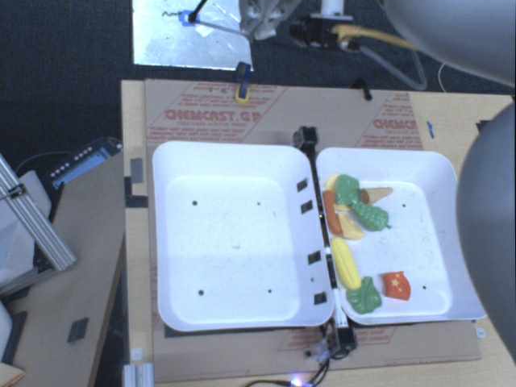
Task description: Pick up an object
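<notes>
The gripper [262, 10] hangs high above the bench's far edge, well away from both bins. I cannot tell its state from this angle, though nothing is visibly in it. The pickable toys all lie in the right bin [427, 176], bunched along its left wall: a green piece [347, 189], a yellow corn cob [347, 264], and a red piece [396, 285] near the front. The left bin [234, 156] holds none. The pick looks not yet begun; approach, descent and grasp remain.

bins [222, 156] white | corn [346, 264] yellow | broccoli [364, 297] green | wedge [396, 285] red
</notes>
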